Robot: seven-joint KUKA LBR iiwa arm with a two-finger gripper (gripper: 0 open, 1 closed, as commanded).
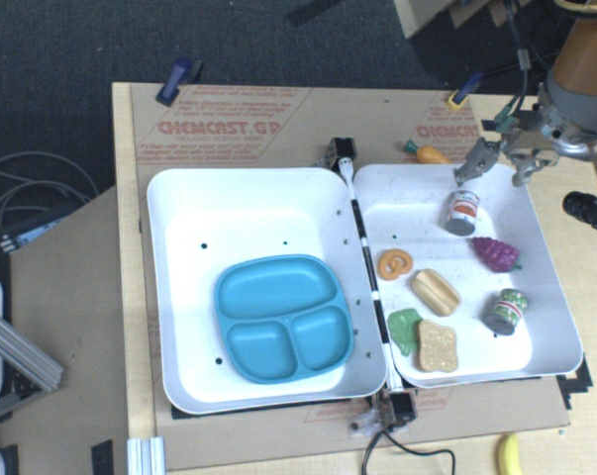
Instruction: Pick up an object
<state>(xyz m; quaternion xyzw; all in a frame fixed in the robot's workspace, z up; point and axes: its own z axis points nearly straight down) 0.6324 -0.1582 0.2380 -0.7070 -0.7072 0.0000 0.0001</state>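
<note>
I'm seeing the gripper (498, 166) hovering spread, pinching nothing, over the right bin's (546, 349) far edge | red-labelled can (462, 212) is lying just below it | purple grapes (496, 253) are sitting nearby

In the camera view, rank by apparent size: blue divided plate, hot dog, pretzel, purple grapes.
1. Blue divided plate, by far.
2. Hot dog.
3. Purple grapes.
4. Pretzel.
Grapes and hot dog look close, so that order is unsure.
</note>
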